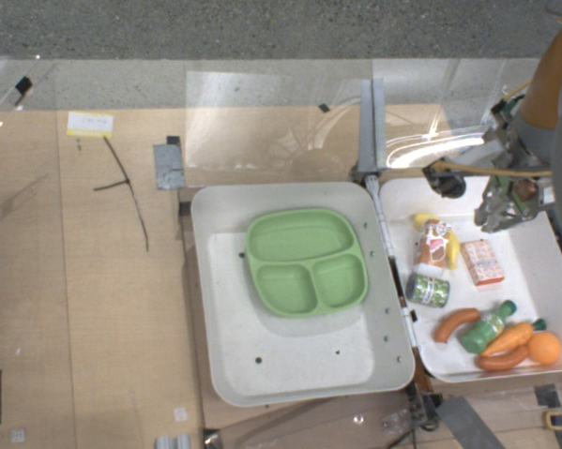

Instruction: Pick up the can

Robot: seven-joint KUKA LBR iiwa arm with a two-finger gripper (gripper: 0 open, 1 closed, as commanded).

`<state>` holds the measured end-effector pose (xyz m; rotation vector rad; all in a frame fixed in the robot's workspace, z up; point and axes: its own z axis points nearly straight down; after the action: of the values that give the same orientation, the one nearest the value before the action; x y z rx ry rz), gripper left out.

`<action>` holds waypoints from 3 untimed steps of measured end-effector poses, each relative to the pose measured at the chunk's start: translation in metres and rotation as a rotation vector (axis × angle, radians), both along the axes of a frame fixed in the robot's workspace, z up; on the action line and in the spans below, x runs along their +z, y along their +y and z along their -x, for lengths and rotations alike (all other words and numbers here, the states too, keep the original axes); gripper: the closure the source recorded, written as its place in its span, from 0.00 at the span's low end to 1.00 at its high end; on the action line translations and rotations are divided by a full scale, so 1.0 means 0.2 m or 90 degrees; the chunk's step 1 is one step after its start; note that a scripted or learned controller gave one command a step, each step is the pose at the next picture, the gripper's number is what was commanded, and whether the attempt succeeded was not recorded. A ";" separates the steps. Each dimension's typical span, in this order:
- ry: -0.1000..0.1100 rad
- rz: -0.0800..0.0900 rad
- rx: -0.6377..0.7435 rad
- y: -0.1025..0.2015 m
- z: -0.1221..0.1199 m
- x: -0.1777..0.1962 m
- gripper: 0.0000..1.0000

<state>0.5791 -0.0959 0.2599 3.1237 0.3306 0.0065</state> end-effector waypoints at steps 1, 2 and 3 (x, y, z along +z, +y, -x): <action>-0.002 0.001 -0.004 -0.30 0.25 0.68 1.00; 0.000 0.000 -0.003 -0.29 0.25 0.67 0.00; 0.002 0.000 -0.004 -0.22 0.31 -0.01 0.00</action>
<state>0.5176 -0.1405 0.2571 3.1255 0.3205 0.0013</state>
